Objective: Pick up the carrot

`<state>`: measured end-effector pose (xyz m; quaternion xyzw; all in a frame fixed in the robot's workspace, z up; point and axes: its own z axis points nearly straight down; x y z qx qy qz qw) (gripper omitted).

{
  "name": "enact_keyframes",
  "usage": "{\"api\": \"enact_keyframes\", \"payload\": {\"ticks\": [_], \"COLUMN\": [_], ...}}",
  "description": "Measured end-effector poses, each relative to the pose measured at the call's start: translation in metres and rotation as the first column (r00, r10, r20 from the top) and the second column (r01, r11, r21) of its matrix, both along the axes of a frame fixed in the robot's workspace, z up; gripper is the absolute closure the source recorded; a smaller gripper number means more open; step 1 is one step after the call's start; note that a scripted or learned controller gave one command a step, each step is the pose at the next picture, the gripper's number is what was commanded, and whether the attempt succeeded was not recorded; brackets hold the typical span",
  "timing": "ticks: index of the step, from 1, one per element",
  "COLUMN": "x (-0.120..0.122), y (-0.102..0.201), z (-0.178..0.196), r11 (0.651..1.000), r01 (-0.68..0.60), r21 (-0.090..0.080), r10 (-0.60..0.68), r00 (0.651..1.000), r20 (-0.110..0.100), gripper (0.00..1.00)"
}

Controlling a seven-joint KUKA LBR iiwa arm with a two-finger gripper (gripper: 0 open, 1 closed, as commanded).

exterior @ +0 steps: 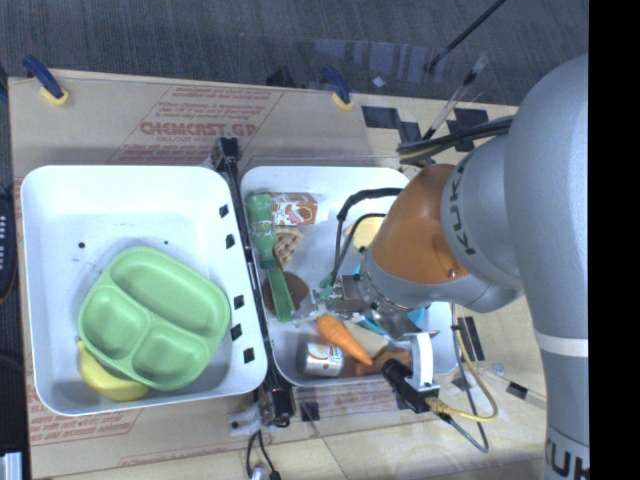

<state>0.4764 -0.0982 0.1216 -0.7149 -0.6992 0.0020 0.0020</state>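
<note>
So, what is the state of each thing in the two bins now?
carrot: lying flat in the right bin, under the arm
can: lying on its side beside the carrot
green plate: tilted, resting on a yellow thing in the left bin

Gripper (pixel 372 320) fingers masked by the wrist, state indeterminable. Carrot (pixel 344 338) partly covered at its 3 o'clock end. Yellow item (pixel 108 380) mostly beneath green divided plate (pixel 155 316).
</note>
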Motion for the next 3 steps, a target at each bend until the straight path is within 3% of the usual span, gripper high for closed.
{"api": "enact_keyframes", "payload": {"ticks": [1,2,3], "x": [0.003,0.003,0.001], "y": [-0.003,-0.003,0.096], "z": [-0.023,-0.016,0.071], "r11": [0.962,0.964,0.947], "r01": [0.274,0.266,0.321], "r21": [0.006,0.007,0.007], "r10": [-0.274,-0.266,-0.321], "r00": [0.962,0.964,0.947], "r20": [0.008,-0.001,-0.001], "gripper": [0.00,1.00,1.00]}}
